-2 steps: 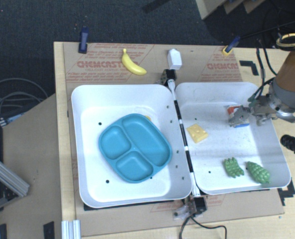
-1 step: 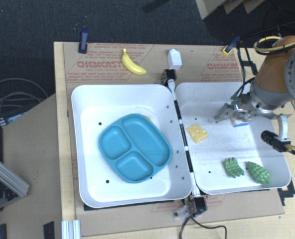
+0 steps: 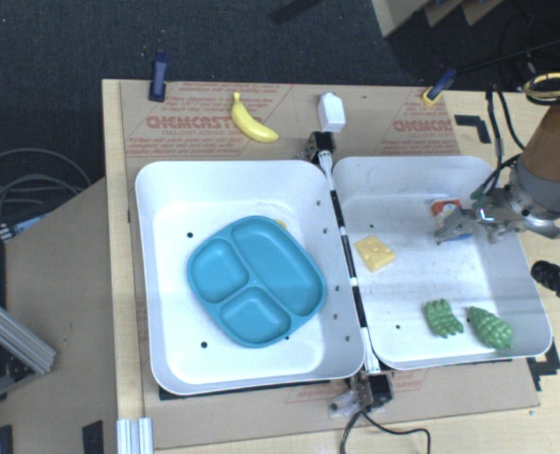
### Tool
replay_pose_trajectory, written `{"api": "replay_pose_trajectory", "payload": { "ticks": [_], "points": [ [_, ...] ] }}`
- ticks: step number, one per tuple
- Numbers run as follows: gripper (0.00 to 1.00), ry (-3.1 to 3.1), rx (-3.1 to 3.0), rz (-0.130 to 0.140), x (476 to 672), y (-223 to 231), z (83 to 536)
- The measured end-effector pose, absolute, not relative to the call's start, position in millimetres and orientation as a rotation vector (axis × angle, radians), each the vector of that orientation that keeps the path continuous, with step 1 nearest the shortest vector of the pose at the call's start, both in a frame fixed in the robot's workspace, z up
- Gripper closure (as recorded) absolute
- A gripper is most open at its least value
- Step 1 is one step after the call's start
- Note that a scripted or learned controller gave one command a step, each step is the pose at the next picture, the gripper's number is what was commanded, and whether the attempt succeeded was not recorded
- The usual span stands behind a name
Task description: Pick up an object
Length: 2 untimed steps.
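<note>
You have two white bins side by side on the bench. The left bin (image 3: 166, 206) holds a blue divided plate (image 3: 253, 280) with three compartments, lying flat and turned at a slant, and a small yellow scrap (image 3: 278, 223) peeks out from behind its far edge. The right bin (image 3: 393, 173) carries the loose items: a yellow wedge of toy cheese (image 3: 375, 253) near the left wall, close to the divider, and two green knobbly objects — one (image 3: 443, 318) in the near middle, the other (image 3: 489, 327) just beside it toward the near right corner, the pair close together but apart.

Your arm comes in from the right, its grey wrist and orange band at the frame's edge. The gripper (image 3: 453, 221) sits low over the far right part of the right bin, pointing left, with a bit of red and blue showing around its tip. You cannot tell from here how the pincer stands — the tip is too small and cluttered to read, and nothing is clearly seen between its tips. It is well apart from the cheese and from both green objects.

Outside the bins, on the far strip of the bench, a toy banana (image 3: 252, 121) lies behind the left bin.
</note>
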<state>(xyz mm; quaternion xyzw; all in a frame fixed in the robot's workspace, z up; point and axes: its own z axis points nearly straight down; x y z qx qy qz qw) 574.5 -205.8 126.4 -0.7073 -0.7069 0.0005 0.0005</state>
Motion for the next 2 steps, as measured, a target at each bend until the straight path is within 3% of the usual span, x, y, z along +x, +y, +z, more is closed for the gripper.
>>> {"api": "replay_pose_trajectory", "payload": {
  "ticks": [1, 2],
  "points": [
    [0.00, -2.228, -2.225, -0.006, 626.3, -171.2, 92.2],
    [0.00, -2.225, -2.222, -0.002, 667.3, -183.7, 108.9]
  ]
}}
